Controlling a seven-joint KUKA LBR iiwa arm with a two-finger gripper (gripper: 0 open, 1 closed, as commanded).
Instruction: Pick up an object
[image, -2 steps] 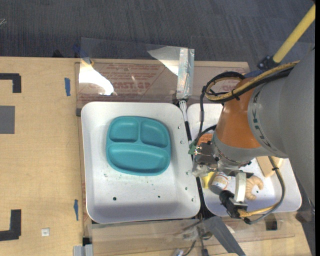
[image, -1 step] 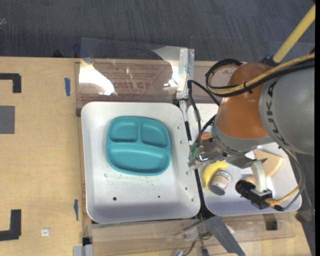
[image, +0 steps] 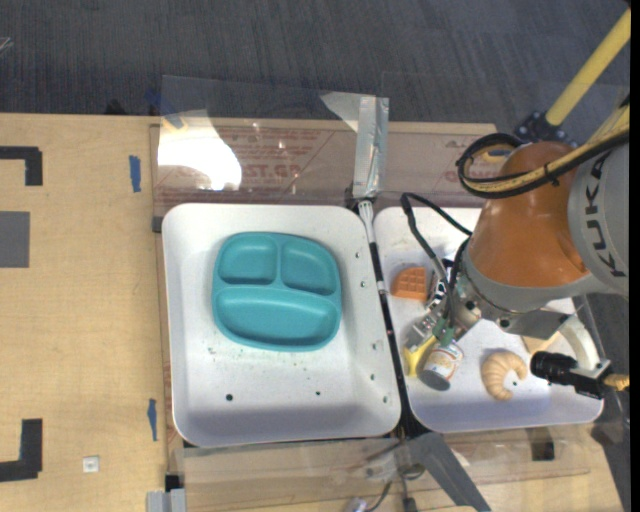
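My gripper (image: 443, 325) hangs low over the left half of the right bin (image: 560, 408), under the orange wrist band. Just below it lies a small grey cylinder with a yellow part (image: 434, 364), very close to the gripper tip; I cannot tell whether they touch. An orange waffle-like piece (image: 408, 283) lies to the gripper's upper left, near the bin's left wall. A tan croissant (image: 501, 372) rests to the lower right of the gripper.
The left bin (image: 190, 390) holds a teal divided plate (image: 276, 290) in its upper middle. A ridge (image: 383, 300) separates the two bins. Clear plastic sheeting and tape (image: 368, 140) stand behind the bins.
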